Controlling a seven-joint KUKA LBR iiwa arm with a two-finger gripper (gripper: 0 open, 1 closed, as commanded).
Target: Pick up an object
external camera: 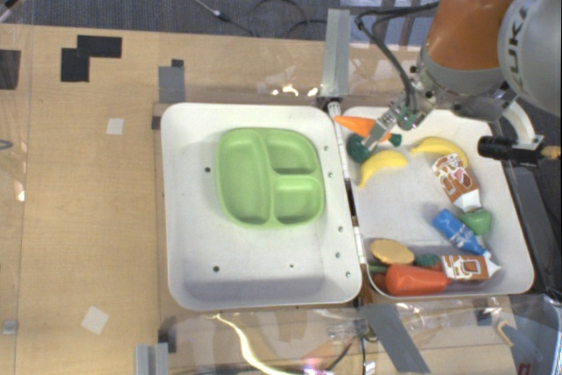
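My gripper [383,131] hangs low over the far left corner of the right bin [514,215]. It is right by an orange carrot [354,125] with a dark green top [358,148]. A yellow banana [381,164] lies just in front of the gripper, and a second banana [436,145] lies to its right. Whether the gripper touches the carrot cannot be made out.
The right bin also holds a brown-and-white carton [455,178], a blue bottle [454,229], a tan round piece [392,253], a red-orange vegetable [414,279] and another carton [466,268]. A green divided plate [268,176] sits in the left bin [189,268].
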